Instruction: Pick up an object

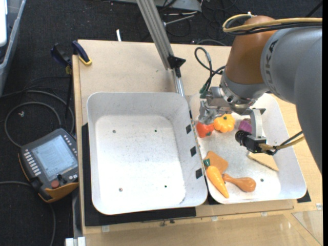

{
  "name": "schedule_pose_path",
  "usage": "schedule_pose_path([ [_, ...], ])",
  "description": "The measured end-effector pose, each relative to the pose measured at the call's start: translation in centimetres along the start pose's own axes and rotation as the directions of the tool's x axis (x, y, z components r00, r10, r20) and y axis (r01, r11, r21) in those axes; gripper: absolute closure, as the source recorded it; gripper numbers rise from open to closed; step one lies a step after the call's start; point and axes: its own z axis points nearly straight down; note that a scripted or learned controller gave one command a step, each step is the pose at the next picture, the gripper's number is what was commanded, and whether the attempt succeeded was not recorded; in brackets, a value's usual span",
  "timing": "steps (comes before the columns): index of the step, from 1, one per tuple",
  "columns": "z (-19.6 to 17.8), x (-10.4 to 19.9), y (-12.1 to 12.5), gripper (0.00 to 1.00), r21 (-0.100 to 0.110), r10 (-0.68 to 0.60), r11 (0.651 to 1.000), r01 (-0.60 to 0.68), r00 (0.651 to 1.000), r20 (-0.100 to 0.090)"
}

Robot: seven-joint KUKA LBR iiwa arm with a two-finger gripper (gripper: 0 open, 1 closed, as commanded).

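Right bin [289,183]: fingers [206,118] just above red toy [204,129].

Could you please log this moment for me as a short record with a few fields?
arm: reaches in from the right, over the right bin
gripper: low among the toys at the bin's far left
near gripper: red toy, yellow pepper, purple toy
bin front: carrot, drumstick
left bin: white, shallow

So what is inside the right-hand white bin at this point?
The right-hand white bin holds a red tomato-like toy, a small yellow-orange pumpkin toy, a purple piece, an orange carrot and a brown drumstick. The grey arm covers the bin's far end.
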Motion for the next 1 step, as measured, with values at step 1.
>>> schedule_pose_path([
  [1,-1.83,5.61,1.06,1.00,-0.004,-0.001,1.000,0.001,1.000,0.000],
])
